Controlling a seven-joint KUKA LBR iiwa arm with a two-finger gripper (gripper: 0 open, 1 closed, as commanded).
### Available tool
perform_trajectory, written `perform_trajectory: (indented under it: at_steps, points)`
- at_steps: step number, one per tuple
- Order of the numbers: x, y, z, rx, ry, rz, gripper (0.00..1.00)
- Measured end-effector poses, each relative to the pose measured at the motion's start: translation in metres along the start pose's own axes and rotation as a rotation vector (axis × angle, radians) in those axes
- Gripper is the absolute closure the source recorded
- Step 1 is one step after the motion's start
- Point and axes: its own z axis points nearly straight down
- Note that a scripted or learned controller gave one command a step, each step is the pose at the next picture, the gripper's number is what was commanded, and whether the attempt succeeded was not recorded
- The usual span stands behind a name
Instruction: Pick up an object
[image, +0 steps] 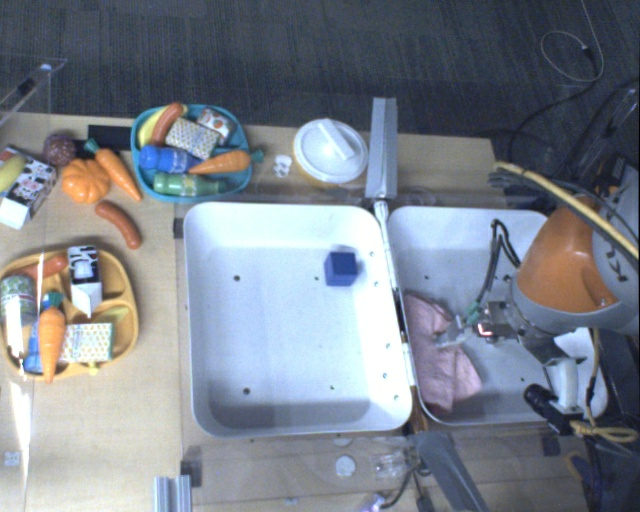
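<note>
The right bin (520, 410) sits at the near right of the bench (150, 440), and in its left part, close to the dividing wall, lies a crumpled pink cloth (440, 350). The pincer (466, 331) is low over that cloth, at about three o'clock from its upper half, its metal tip on or just above the fabric — whether it is clenched or released cannot be told, and no cloth is seen lifted in it. Behind the pincer, toward three o'clock, rises the grey arm with its orange band (565, 265).

The left bin (230, 400) touches the right one along their shared wall. A small blue cube (342, 267) rests on its floor toward one o'clock from the bin's middle, well apart from the cloth.

At nine o'clock of the left bin a yellow tray (125, 305) carries toy food. Farther back, at eleven o'clock, a blue bowl (240, 178) holds more toy food, with loose toy vegetables (100, 180) beside it — and a white lidded container (332, 150) stands at twelve o'clock.
</note>
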Motion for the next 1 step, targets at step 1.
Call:
perform_trajectory:
  at_steps: [1]
  points:
    - [-0.0023,0.0777,0.0018,0.002,0.001,-0.264,0.0]
